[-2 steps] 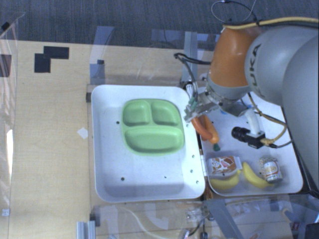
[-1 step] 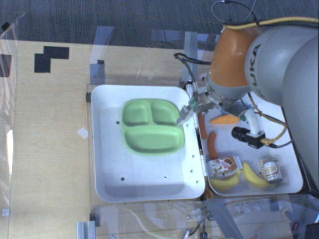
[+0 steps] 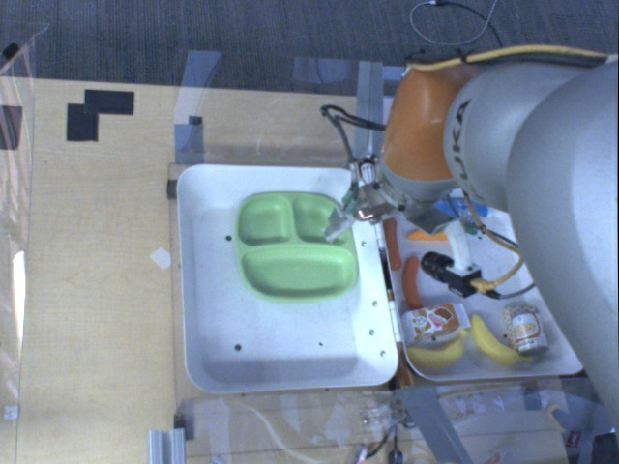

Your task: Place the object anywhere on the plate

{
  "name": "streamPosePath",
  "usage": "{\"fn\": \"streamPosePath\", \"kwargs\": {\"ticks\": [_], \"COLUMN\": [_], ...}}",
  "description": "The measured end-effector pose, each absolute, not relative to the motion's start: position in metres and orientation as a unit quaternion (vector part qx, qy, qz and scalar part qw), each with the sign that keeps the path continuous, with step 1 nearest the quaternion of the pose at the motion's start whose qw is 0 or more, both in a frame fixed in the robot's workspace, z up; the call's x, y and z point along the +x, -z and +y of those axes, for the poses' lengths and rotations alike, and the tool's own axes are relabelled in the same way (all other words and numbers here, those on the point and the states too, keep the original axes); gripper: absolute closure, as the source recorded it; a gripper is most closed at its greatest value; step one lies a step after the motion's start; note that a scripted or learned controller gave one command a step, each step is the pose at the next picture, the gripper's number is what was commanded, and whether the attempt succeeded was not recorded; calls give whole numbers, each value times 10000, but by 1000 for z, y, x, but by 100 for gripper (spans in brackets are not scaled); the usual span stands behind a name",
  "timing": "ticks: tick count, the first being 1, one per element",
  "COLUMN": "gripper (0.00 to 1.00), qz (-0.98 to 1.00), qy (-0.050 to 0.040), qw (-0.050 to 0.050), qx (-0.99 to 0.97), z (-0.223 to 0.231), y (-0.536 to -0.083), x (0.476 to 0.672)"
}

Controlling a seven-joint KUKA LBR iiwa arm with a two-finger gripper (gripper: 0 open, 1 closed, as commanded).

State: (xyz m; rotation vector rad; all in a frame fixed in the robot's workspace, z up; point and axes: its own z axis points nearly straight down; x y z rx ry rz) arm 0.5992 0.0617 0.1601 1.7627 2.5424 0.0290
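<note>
Seemingly, claw (image 3: 340, 222) hovers — over green plate (image 3: 294, 246).

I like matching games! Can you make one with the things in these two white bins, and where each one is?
Things:
1. green divided plastic plate
2. yellow bananas
3. small round tin can
4. metal two-finger gripper

Places:
A. right bin, near front edge, lying curved
B. over the plate's upper right compartment
C. lying flat in the left bin
D. right bin, beside a banana, under the arm

Pairs: 1-C, 2-A, 3-D, 4-B
</note>
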Motion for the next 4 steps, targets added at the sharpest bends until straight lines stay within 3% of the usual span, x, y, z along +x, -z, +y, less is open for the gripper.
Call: {"fn": "streamPosePath", "kwargs": {"ticks": [1, 2, 3, 4], "gripper": [100, 100, 100, 100], "qz": [8213, 7612, 7817, 7453], "qy": [-110, -29, -22, -12], "qw": [280, 13, 13, 9], "qx": [5696, 6485, 6237, 6668], "z": [60, 149, 178, 123], "y": [-173, -99, -180, -152], "x": [602, 572, 550, 538]}}
